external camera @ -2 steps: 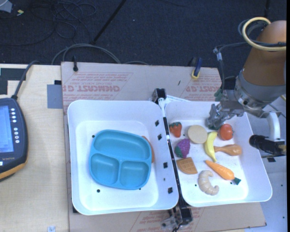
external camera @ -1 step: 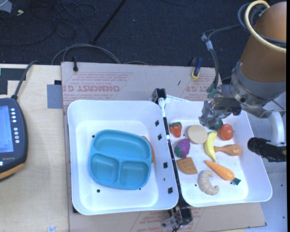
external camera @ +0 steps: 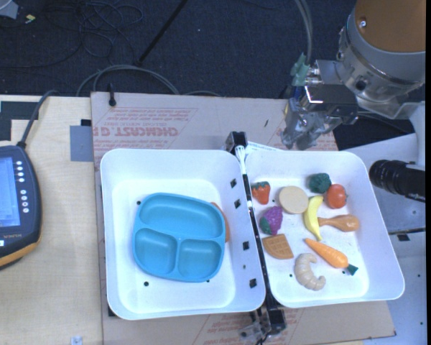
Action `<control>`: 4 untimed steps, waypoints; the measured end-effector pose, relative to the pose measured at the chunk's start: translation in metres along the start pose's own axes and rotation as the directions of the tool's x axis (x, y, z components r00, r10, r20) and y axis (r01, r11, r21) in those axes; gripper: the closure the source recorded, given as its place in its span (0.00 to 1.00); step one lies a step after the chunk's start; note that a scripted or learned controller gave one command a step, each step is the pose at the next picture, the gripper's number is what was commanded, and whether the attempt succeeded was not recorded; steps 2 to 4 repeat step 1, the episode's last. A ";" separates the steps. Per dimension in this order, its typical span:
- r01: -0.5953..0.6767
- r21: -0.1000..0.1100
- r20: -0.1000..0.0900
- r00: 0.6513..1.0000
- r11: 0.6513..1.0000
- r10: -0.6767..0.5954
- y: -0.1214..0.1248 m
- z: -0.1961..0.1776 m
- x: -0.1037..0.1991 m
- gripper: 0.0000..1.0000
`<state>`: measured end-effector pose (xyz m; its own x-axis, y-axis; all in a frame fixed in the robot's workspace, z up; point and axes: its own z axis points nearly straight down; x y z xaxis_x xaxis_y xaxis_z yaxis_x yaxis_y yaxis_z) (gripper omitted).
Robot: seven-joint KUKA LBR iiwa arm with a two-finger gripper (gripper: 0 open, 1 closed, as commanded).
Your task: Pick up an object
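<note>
1. I see the gripper (external camera: pixel 304 131) hanging above the far rim of the right bin (external camera: pixel 377 185), near the top right of the view. Nothing sits between its fingers. I cannot tell whether they are spread or closed.
2. The right bin holds the toy foods I could pick:
   - a strawberry (external camera: pixel 261 191) near the divider
   - a round beige slice (external camera: pixel 293 199)
   - a purple grape bunch (external camera: pixel 271 220)
   - a banana (external camera: pixel 313 217)
   - a dark green broccoli (external camera: pixel 319 182) just beside a red tomato (external camera: pixel 336 195)
   - a chicken drumstick (external camera: pixel 339 223)
   - a carrot (external camera: pixel 328 254)
   - a brown wedge of bread (external camera: pixel 279 246)
   - a pale croissant (external camera: pixel 308 272) nearest the front rim
3. The left bin (external camera: pixel 118 192) holds a blue divided plate (external camera: pixel 178 236), with an orange thing peeking from under its right edge.
4. A handheld control pendant (external camera: pixel 7 203) lies on the bench, left of the bins.
</note>
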<state>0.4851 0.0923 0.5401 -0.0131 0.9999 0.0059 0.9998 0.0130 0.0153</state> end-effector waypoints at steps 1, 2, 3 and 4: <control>-0.015 0.027 0.009 1.000 1.000 0.015 -0.012 0.082 -0.041 1.00; -0.015 0.027 0.009 1.000 1.000 0.015 -0.012 0.082 -0.041 1.00; -0.015 0.027 0.009 1.000 1.000 0.015 -0.012 0.082 -0.041 1.00; -0.015 0.027 0.009 1.000 1.000 0.015 -0.012 0.082 -0.041 1.00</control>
